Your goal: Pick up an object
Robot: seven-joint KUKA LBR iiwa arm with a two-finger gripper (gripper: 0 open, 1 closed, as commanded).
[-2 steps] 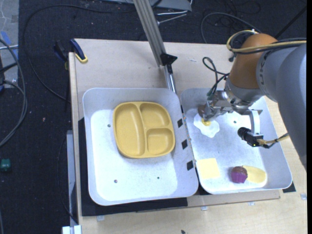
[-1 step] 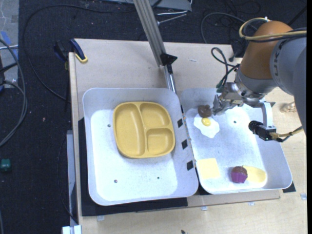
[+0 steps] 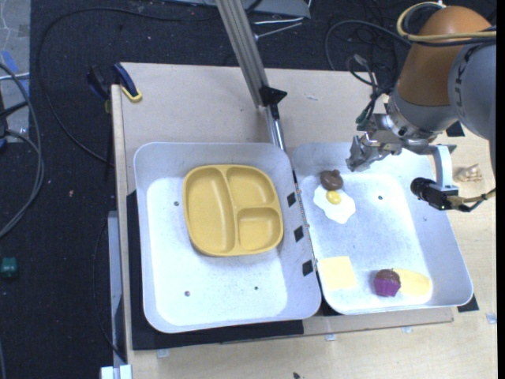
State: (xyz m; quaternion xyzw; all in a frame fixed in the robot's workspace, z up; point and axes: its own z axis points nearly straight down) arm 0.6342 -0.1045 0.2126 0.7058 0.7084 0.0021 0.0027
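Observation:
The right bin [image 3: 426, 235] holds several small items: a brown lump [image 3: 331, 180] near its far left corner, a fried-egg piece [image 3: 334, 204] just in front of it, a pale yellow square slice [image 3: 337, 273] at the front left, and a purple ball [image 3: 386, 283] lying against a yellow piece [image 3: 414, 283] at the front. My gripper [image 3: 360, 155] hangs over the bin's far edge, to the right of the brown lump and apart from it. Nothing shows between its fingers.
A yellow three-compartment plate [image 3: 233, 209] lies in the left bin [image 3: 166, 290]. A slanted metal pole [image 3: 245, 42] comes down to a black clamp at the bins' far junction. Black clips sit along the divide between bins. A small object [image 3: 469, 174] lies on the bench at right.

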